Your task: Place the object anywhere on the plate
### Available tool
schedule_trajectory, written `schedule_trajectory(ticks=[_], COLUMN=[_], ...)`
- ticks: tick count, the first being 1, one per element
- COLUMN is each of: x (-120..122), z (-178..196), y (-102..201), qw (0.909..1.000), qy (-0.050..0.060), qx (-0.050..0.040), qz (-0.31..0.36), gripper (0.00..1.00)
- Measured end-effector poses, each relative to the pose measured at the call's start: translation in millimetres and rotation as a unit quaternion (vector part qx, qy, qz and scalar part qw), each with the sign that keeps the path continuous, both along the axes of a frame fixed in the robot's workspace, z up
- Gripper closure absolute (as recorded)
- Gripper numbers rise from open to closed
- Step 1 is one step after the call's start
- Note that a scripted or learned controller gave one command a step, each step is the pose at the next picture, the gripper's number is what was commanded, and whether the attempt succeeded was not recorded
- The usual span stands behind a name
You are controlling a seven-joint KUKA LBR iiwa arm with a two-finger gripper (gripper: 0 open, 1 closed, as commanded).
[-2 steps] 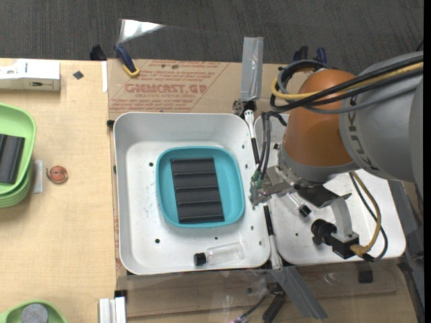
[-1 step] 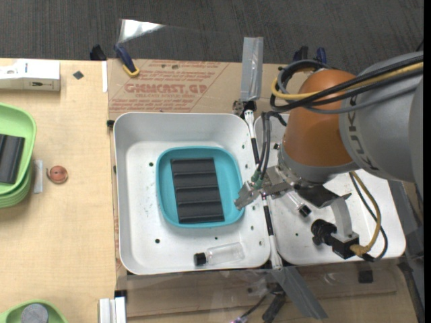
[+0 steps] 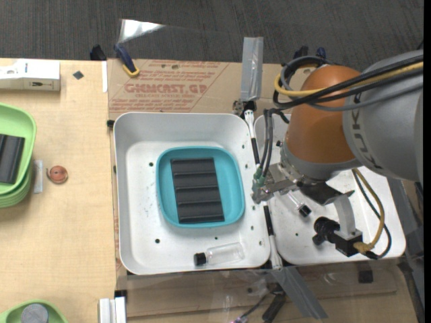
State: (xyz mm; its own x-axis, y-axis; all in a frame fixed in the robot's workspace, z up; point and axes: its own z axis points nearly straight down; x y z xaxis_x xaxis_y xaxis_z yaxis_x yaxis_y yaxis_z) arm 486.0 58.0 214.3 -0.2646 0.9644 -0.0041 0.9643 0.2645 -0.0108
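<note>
A teal square plate (image 3: 232,207) sits in the middle of the left white bin (image 3: 135,200). A dark ribbed block (image 3: 196,189) lies flat on it and covers most of its floor. A small clear vial with a black cap (image 3: 219,254) lies on its side on the bin floor, just in front of the plate and off it. My gripper (image 3: 291,191) hangs over the left part of the right bin (image 3: 384,247), close to the wall between the bins. It is mostly hidden under the orange wrist, and I see nothing held in it.
Cables loop around the wrist and trail across the right bin. A cardboard sheet (image 3: 168,86) lies behind the left bin. On the wooden bench to the left are a green tray (image 3: 17,153) and a small round copper piece (image 3: 57,174).
</note>
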Motion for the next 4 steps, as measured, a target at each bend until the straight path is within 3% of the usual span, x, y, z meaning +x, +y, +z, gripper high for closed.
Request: schedule_trajectory(ticks=[1, 2, 4], x=[0.0, 46.5, 65.5], z=[0.0, -45.1, -10.9], y=[0.1, 44.5, -64.9], qw=[1.0000, 1.0000, 0.9998], qy=[0.000, -0.003, -0.004], qx=[0.0000, 0.0019, 0.0022], qz=[0.000, 0.001, -0.022], gripper=[0.00, 0.00, 0.00])
